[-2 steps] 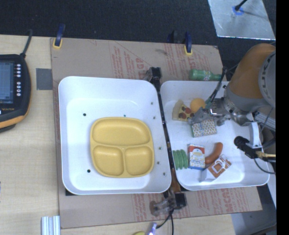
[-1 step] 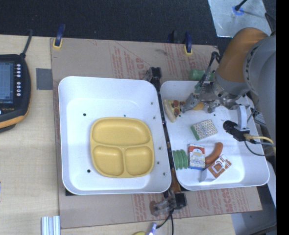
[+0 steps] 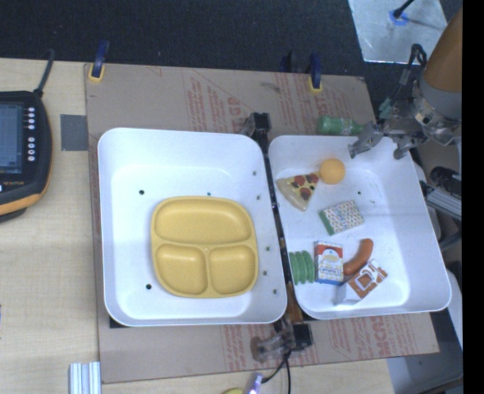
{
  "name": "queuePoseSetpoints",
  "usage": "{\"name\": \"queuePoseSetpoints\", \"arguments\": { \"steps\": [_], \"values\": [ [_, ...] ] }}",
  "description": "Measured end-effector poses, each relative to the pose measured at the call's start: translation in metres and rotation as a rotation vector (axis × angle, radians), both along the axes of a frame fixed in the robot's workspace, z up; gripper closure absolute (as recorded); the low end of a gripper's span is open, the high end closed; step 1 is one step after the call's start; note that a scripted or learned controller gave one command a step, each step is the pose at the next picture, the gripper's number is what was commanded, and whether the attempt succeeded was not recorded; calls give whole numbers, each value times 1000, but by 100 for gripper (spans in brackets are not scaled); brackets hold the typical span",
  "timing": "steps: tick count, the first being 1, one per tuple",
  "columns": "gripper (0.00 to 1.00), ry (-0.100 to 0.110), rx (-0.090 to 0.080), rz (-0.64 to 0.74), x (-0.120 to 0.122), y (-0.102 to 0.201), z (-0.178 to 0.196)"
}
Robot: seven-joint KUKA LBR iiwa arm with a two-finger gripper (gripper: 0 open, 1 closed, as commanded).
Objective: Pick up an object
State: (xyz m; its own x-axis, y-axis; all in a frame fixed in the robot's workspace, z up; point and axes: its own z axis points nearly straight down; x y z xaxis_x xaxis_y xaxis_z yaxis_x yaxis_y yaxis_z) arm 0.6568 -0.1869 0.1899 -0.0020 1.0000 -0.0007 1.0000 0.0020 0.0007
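Presently on bench: two white bins side by side on cardboard sheet.

Left bin: holds yellow tray, three compartments, lying flat near centre.

Right bin: holds small items.
- Orange ball, far part of bin, just beside pizza slice.
- Green patterned packet, middle of bin, tilted.
- Green ridged piece, against left wall, touching red-and-white carton.
- Sausage, slanted, just right of carton.
- Orange-and-white packet, near front, beside sausage's lower end.

Pincer: at right bin's far right corner, above rim, well apart from ball and other items; nothing seen between fingers; open or closed cannot be told. Arm entering from right.

Elsewhere: pendant with screen at bench's left edge; green object on cardboard just beyond right bin; blue-and-yellow clamps on cardboard's far edge.
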Motion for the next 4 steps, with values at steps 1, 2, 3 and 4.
{"name": "queuePoseSetpoints", "arguments": {
  "steps": [1, 2, 3, 4],
  "values": [
    [0, 1, 2, 2, -40, 72, -96],
    [0, 1, 1, 0, 0, 19, -72],
    [0, 6, 1, 2, -94, 68, -99],
    [100, 7, 0, 5, -94, 66, -88]
  ]
}}
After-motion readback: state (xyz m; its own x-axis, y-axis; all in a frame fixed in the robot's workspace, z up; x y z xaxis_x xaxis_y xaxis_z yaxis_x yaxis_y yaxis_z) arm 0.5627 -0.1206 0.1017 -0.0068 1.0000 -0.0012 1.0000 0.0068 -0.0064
